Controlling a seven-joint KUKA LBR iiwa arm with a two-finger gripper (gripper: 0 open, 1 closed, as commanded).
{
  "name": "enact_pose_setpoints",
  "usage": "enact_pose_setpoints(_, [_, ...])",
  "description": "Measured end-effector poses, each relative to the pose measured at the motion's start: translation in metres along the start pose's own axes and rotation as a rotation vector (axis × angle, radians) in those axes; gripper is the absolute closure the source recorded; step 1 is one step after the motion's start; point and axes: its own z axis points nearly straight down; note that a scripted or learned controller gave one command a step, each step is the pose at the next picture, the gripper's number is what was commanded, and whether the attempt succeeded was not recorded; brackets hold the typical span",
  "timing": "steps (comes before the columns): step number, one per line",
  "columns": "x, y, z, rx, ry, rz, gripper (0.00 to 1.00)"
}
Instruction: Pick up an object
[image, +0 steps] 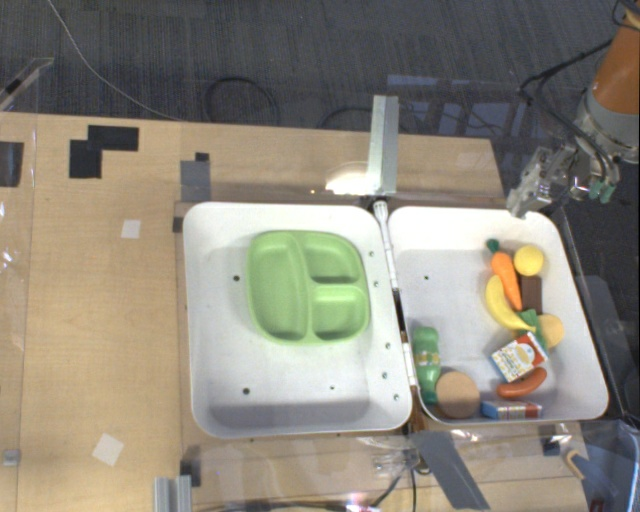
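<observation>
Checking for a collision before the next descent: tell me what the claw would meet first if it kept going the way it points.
The claw points down at the far right corner of the right bin. It would probably meet the bin's rim or bare floor there first, short of the carrot; depth is hard to judge.

Right bin's (430, 240) left half lies bare; toys (515, 300) crowd its right side and front edge.
</observation>
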Motion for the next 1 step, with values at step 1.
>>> enact_pose_setpoints(1, [0.0017,-0.0001,0.0059,0.001,0.011,0.000,0.00])
